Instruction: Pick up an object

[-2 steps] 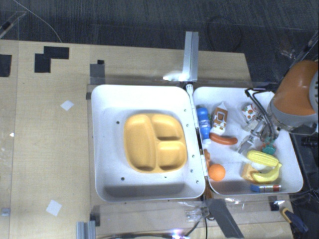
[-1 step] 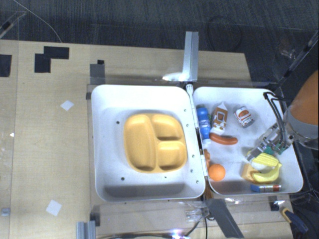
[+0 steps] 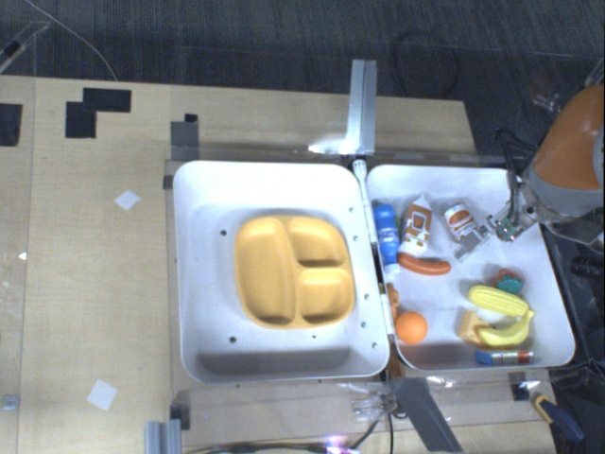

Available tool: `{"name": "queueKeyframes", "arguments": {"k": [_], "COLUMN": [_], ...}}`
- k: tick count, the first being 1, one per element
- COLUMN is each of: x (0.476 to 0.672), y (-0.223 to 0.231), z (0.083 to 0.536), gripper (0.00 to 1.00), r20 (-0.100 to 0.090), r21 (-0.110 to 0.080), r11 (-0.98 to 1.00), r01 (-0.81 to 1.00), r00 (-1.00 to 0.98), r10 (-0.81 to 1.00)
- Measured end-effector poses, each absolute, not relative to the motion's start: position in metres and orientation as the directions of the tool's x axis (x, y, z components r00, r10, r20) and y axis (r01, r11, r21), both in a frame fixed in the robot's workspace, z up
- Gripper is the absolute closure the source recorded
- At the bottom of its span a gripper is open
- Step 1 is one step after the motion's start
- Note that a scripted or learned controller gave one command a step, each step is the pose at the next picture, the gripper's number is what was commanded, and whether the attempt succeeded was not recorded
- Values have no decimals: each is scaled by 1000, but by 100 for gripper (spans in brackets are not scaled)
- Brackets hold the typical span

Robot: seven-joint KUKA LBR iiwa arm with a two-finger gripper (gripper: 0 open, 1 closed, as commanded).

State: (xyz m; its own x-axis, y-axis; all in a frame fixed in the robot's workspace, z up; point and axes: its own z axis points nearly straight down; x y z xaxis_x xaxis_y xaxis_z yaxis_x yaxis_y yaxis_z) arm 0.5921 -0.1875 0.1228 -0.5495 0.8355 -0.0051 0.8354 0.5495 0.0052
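So far nothing is lifted: the small metal two-finger gripper hangs low at about two o'clock in the right white bin, and how its jaws stand cannot be told at this size; no object shows between them, so the pick, as I judge it, is yet to be made. Just beside the gripper, toward nine o'clock, lies a small white-and-red carton, the nearest candidate. Farther toward nine o'clock is a white-and-orange packet, with a red-brown toy sausage under it and a blue upright bottle against the bin's left wall. Toward six o'clock from the gripper sit a yellow toy corn cob, a yellow toy banana, and a teal-and-red small piece; an orange ball rests at seven o'clock in the bin, and a blue-and-red marker lies along the near wall. The left white bin holds a yellow three-compartment plastic tray, its compartments bare.
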Motion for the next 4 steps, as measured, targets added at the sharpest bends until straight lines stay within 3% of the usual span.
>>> {"name": "queueKeyframes", "arguments": {"k": [1,2,3,4], "x": [593,558,551,578], "y": [-205,-140,-146,-194], "z": [92,90,117,89], "gripper": [0,0,0,0], "r20": [-3,-2,0,-3], "r21": [5,12,5,5], "r11": [155,24,-78,112], "r01": [988,1000,997,994], "r00": [-155,-24,78,-112], "r10": [988,1000,997,994]}}
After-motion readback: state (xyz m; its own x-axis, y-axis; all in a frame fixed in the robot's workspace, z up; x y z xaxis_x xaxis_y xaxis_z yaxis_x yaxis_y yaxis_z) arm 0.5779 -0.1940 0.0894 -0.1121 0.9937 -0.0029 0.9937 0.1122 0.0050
